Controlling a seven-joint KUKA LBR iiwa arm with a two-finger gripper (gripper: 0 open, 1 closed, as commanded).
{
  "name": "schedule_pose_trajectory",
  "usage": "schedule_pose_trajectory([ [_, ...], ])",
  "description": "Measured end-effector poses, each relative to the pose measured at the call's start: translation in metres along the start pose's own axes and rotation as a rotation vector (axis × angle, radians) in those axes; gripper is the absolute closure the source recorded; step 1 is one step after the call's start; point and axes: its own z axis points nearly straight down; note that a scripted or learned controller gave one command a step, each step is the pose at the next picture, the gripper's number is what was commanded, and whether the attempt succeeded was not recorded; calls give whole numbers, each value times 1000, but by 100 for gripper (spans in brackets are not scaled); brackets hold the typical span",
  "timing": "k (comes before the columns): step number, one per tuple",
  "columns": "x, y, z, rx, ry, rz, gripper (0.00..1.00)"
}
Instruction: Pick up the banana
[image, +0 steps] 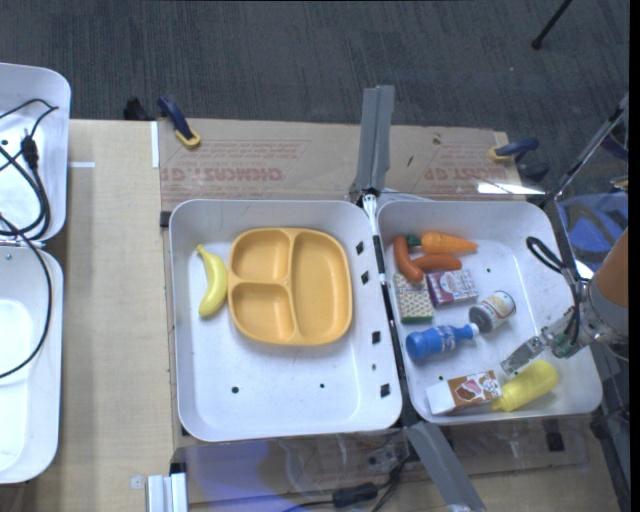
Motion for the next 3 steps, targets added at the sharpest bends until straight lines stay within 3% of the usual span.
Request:
schedule_pose_trajectory([
  [3,0,0,0,0,0,0,0],
])
